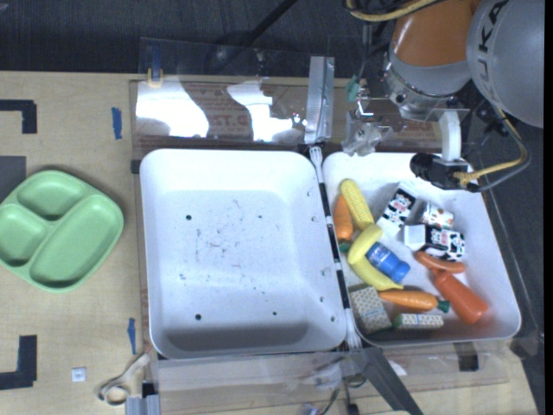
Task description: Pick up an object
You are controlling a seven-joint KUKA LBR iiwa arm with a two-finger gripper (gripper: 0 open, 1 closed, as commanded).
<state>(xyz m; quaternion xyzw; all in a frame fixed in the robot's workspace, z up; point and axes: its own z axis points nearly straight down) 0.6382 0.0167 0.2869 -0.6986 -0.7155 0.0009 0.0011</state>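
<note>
Gripper [367,137] hangs at the right white bin's [505,266] far edge; you can't tell its state. Below and slightly right of it lies the yellow plastic corn cob [355,202], long axis running away from it.

Toy foods lie heaped in the right bin [497,232]: a corn cob [354,202] beside a small carrot [343,220], a banana [366,258] touching a blue can [387,262]. Two black-and-white cow-patterned blocks [443,240] sit near the middle, and two orange carrots [462,298] lie toward the front edge.
</note>
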